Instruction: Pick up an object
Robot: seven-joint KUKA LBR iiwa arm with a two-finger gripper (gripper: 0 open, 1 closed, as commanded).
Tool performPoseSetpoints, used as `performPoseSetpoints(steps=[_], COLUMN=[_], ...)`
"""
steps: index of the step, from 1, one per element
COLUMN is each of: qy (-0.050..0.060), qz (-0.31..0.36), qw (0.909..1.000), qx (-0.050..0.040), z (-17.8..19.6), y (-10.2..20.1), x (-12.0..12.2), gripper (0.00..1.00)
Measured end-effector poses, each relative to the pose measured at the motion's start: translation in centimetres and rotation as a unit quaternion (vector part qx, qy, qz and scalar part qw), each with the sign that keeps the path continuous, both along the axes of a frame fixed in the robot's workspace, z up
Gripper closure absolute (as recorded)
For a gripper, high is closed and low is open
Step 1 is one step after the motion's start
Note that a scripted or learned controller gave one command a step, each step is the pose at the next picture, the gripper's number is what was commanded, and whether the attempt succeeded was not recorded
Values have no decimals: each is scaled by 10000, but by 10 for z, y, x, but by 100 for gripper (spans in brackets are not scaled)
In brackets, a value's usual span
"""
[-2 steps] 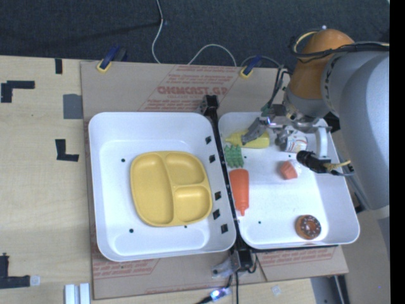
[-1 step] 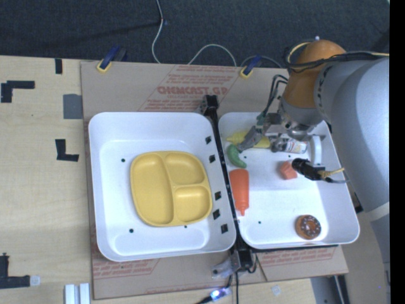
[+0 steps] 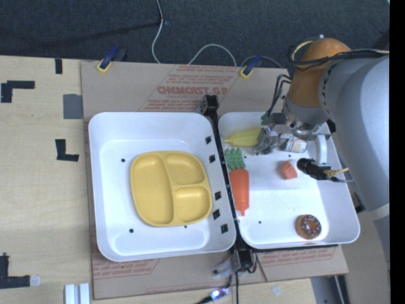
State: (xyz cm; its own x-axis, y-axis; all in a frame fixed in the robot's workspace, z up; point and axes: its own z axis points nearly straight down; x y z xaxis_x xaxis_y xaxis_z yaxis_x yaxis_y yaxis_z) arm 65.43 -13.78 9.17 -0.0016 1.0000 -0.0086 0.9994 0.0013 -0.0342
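Holding a yellow tray (image 3: 169,187), left bin (image 3: 104,170) faces toys; gripper (image 3: 269,141) state unclear.

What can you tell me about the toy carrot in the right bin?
The toy carrot looks like smooth plastic: an orange tapered body with a green leafy top. It lies flat in the right bin, along that bin's left wall, green end toward the far side and orange tip pointing toward the near edge. Its top sits close to the yellow corn; whether they touch is unclear. The end effector is apart from it, beyond the corn.
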Motion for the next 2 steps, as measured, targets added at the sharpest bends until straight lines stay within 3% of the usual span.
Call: performPoseSetpoints(steps=[1, 2], qy=[-102, -183], qz=[-6, 4], qw=[9999, 9998], qx=[55, 44], z=[51, 104], y=[1, 12], x=[7, 10], gripper=[100, 100])
